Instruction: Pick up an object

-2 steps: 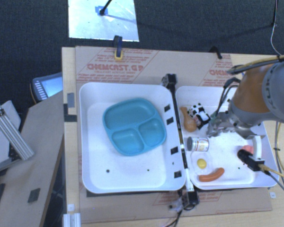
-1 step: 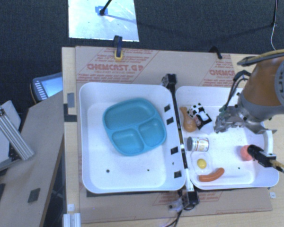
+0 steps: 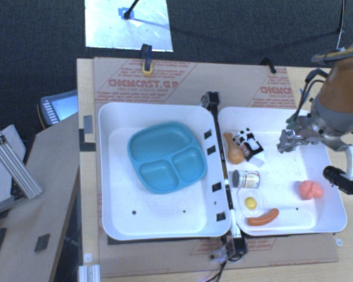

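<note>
A robotics lab: a counter point(image 3: 182, 75) lined with printed cardboard holds two white bins point(image 3: 159, 231), with aluminium framing point(image 3: 12, 163) alongside.

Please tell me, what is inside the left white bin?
The left white bin holds one thing: a blue divided plate with three compartments, lying flat and tilted sideways. Nothing lies in its compartments. Whatever is under the plate is covered and cannot be seen.

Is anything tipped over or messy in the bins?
Yes, a little. The small jar in the right bin lies on its side rather than standing. The blue plate in the left bin sits askew.
</note>
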`<action>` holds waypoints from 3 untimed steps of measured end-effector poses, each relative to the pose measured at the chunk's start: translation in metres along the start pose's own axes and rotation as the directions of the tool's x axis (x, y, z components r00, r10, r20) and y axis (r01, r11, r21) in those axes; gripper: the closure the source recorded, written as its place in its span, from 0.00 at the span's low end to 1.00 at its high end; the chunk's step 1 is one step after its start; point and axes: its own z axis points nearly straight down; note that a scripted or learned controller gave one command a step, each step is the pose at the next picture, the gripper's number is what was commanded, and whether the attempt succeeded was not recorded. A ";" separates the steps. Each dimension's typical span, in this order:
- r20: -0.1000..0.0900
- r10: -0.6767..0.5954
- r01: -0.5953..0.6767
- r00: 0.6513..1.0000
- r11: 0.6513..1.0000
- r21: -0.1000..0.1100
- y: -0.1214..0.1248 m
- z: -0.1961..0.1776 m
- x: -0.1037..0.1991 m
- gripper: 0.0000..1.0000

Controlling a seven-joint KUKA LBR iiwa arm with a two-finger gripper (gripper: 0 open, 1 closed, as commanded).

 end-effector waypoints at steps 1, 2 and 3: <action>-0.001 0.000 0.000 1.000 1.000 0.005 0.001 0.002 0.000 1.00; -0.003 -0.005 0.005 1.000 1.000 0.007 -0.002 0.006 0.046 1.00; -0.004 -0.007 0.007 1.000 1.000 0.005 -0.002 -0.009 0.098 1.00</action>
